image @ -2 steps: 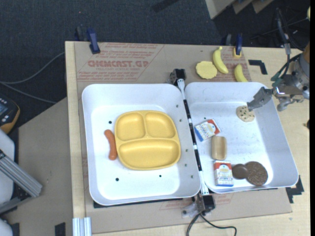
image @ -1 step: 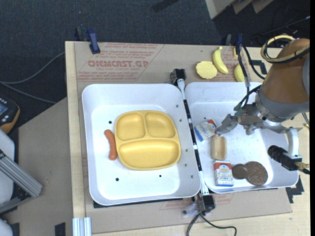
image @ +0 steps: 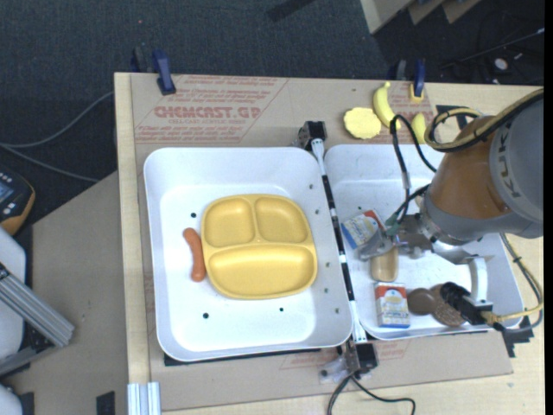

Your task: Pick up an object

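Crowding looks like the main risk — the pincer (image: 378, 247) sits low in the right bin (image: 510, 275), just above a tan oblong piece (image: 384, 266), with a blue-and-white packet (image: 360, 229) touching close on its upper left and a small carton (image: 392, 305) just below. Can't tell whether it's apart or together; the wrist hides it. My guess: it nudges the packet or clips two items and lifts nothing clean. Tan piece lies flat, long axis roughly up-down in the view, toward the carton. Yellow tray (image: 257, 246) and orange sausage (image: 195, 254) sit in the left bin, well apart.
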Robot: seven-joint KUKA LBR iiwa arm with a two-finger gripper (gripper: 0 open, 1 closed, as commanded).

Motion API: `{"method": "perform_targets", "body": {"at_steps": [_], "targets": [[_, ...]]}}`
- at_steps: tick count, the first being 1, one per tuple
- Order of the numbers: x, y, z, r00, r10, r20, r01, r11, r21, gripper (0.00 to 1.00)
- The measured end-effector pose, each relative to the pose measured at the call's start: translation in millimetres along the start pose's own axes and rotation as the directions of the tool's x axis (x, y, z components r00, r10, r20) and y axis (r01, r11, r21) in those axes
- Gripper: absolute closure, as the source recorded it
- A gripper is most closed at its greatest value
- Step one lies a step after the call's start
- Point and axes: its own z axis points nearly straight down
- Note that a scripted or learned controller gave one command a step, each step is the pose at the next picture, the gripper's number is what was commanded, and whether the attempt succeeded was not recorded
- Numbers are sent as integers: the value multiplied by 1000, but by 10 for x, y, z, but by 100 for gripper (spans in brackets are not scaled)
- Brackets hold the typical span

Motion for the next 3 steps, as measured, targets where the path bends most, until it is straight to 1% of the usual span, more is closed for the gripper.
{"method": "perform_targets", "body": {"at_steps": [1, 2, 3], "targets": [[-110, -23, -53, 1000, 1, 1, -1, 1000, -5, 0], [-67, -280, -51, 1000, 1, 0, -1, 1000, -2, 0], [-138, -191, -51, 1000, 0, 3, 0, 1000, -8, 0]]}}
